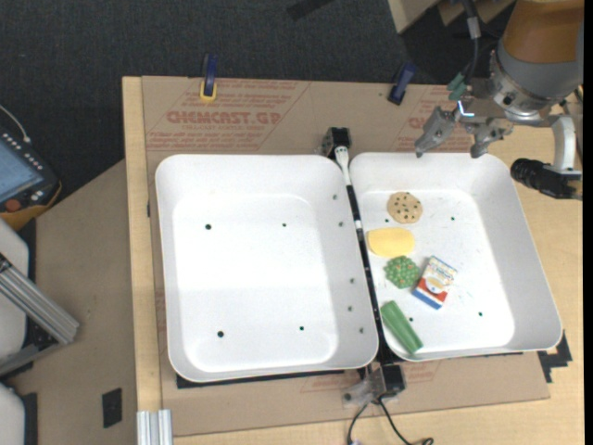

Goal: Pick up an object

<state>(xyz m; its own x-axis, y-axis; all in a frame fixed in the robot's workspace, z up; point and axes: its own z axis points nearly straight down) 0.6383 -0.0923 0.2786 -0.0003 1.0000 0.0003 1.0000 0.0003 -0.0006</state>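
The right bin holds several small items: a round cookie, a yellow oval piece, a green bumpy ball, a small red, white and blue carton and a green cylinder by the front rim. My gripper hangs above the back rim of the right bin, well above the items. Its two fingers are spread apart with nothing between them.
The left bin lies beside the right one, with a black divider strip between them. Both rest on a cardboard sheet held by a yellow and blue clamp and a blue clamp at the back.
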